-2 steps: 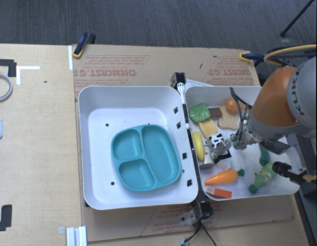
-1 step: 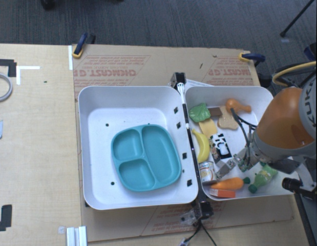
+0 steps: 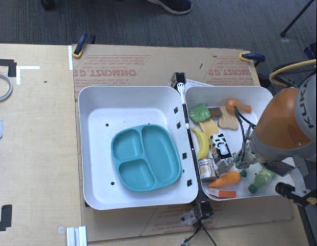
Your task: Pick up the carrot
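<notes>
Pincer (image 3: 239,160) low over right bin (image 3: 260,92), just above and right of carrot (image 3: 226,179); opening not readable from this angle, nothing seen held.

Near edge of right bin:
- Carrot lying flat, roughly crosswise, thick end to the right, tip toward divider between bins.
- Red-and-white packet (image 3: 222,192) just below carrot, touching or nearly so.
- Metal can (image 3: 205,168) just left of carrot tip.
- Green bottle-shaped item (image 3: 259,180) to the right, near arm body.

Mid bin: banana (image 3: 202,143) along left wall; black-and-white box (image 3: 220,146) beside it.

Far end: green leafy item (image 3: 199,112), toast slice (image 3: 229,121), orange item (image 3: 235,106).

Left bin (image 3: 97,137): teal divided plate (image 3: 146,157); not part of this step.

Step in hand, as judged: final alignment before descent onto carrot.

Recommended procedure:
1. Shift pincer slightly toward near edge and left, centring over thick middle of carrot.
2. Set closing direction across carrot's short axis.
3. Descend straight, keeping clear of can and packet.
4. Close, then lift vertically; confirm carrot rises with pincer.

Risk, as judged: crowding on both sides; off-centre closure likely to roll carrot or catch packet.
</notes>
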